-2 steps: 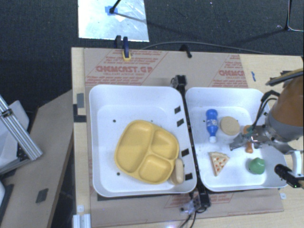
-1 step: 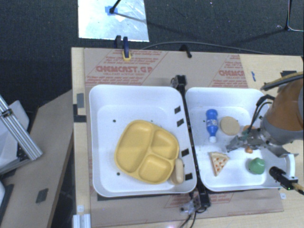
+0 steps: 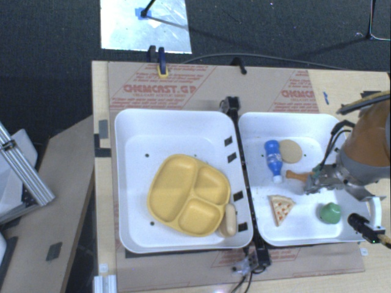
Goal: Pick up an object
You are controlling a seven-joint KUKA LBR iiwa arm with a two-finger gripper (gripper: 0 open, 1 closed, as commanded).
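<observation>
In the right bin (image 3: 305, 124) lie a blue bottle (image 3: 273, 157), a round tan cookie (image 3: 291, 151), a pizza slice (image 3: 281, 209), a green round object (image 3: 330, 213) and a small orange-brown piece (image 3: 295, 176). My gripper (image 3: 314, 183) is low in that bin, at the right end of the orange-brown piece and above-left of the green object. The arm's wrist hides the gripper's tip. I see nothing clearly lifted.
The left bin (image 3: 140, 133) holds a yellow divided plate (image 3: 186, 194) and a beige oval item (image 3: 229, 220) against its right wall. A black divider (image 3: 239, 163) runs between the bins. The arm's orange band (image 3: 372, 139) hangs over the right bin's far right side.
</observation>
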